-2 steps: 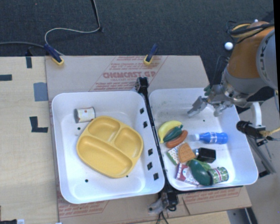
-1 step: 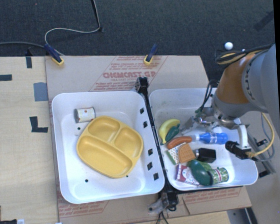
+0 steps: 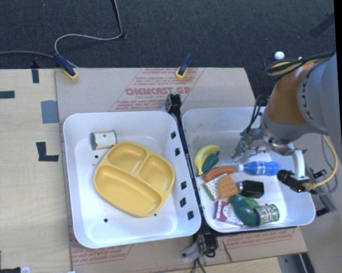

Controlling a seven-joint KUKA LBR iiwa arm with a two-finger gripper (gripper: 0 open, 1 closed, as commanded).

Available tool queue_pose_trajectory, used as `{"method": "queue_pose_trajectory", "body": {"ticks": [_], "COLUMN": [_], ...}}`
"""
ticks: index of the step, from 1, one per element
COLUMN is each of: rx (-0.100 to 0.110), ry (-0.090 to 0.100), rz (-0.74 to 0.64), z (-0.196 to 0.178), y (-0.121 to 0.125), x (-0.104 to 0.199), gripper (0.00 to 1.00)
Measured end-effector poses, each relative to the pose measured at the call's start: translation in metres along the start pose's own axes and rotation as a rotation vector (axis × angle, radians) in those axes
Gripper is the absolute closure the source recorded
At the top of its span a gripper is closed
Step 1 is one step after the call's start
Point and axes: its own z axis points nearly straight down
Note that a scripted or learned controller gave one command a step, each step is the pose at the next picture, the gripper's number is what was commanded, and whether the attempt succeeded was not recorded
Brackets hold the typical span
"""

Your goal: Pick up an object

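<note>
Tabletop (image 3: 23, 171), 2 white bins.

Left bin (image 3: 84, 225): 1 yellow divided plate (image 3: 134, 178) at centre; 1 small can (image 3: 103, 139) lying on its side at the plate's 11 o'clock.

Right bin (image 3: 306, 214): 1 banana (image 3: 205, 155); 1 dark green item (image 3: 210, 161) touching it; 1 hot dog (image 3: 218, 173); 1 blue bottle (image 3: 259, 168) lying flat; 1 cracker-like brown square (image 3: 226, 187); 1 black block (image 3: 252, 188); 1 green avocado-shaped item (image 3: 243, 209); 1 green-labelled can (image 3: 268, 213) at 5 o'clock; 1 flat red-and-white packet (image 3: 222, 212).

Claw (image 3: 245, 150): low over the right bin, at the bottle's 11 o'clock, near the banana. Opening width cannot be told; nothing visibly held.
</note>
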Motion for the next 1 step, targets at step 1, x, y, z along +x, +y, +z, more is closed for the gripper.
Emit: {"method": "queue_pose_trajectory", "body": {"ticks": [1], "rx": [-0.001], "ry": [0.001], "rz": [-0.002], "z": [-0.0929], "y": [0.0462], "x": [0.0164], "gripper": [1.0]}}
